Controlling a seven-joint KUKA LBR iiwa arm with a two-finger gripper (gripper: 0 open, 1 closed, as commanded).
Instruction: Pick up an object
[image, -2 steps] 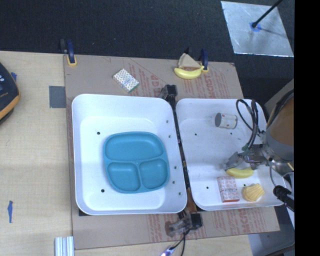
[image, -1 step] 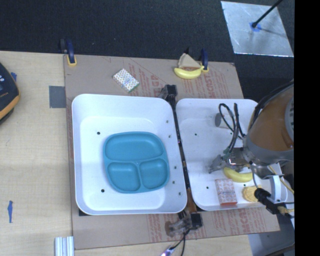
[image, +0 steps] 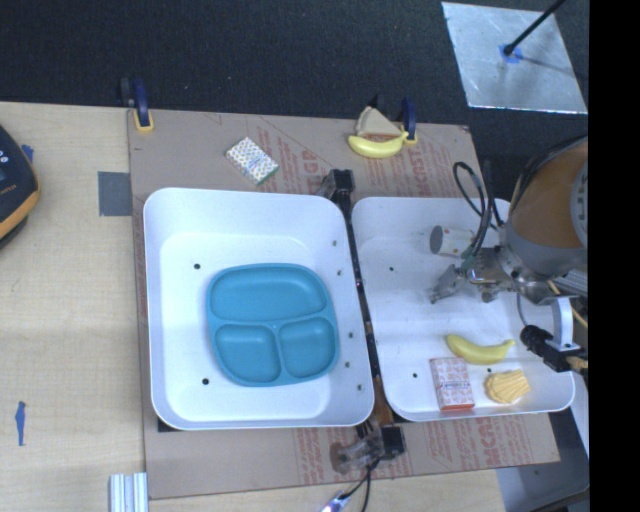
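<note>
Reaching: the arm (image: 545, 210) comes in from the right and the hand (image: 455, 283) hangs low over the middle of the right bin (image: 400, 390), fingers aimed left.
Hand state: nothing shows between the fingers; how far apart they stand, I cannot tell, since the metal parts blur together.
Step in hand: looks like the approach before a grasp, nothing lifted yet.
Doing it well: pick one target, centre the fingers across its narrow width, come down straight and close only once both fingers flank it. The banana (image: 478, 348) just below the hand is the likeliest; its curve could roll, so grip mid-body.
Right bin holds: the banana, a red-and-white packet (image: 452, 384) at the near edge, a yellow ridged piece (image: 506, 385) just beside the packet, and a small grey cylinder (image: 447, 239) above the hand.
Left bin (image: 170, 290) holds: a blue divided plate (image: 270, 322) lying flat, three compartments.
Outside the bins: a second banana (image: 376, 146) and a patterned packet (image: 251, 159) lie on the desk (image: 60, 330) beyond the far rims.
</note>
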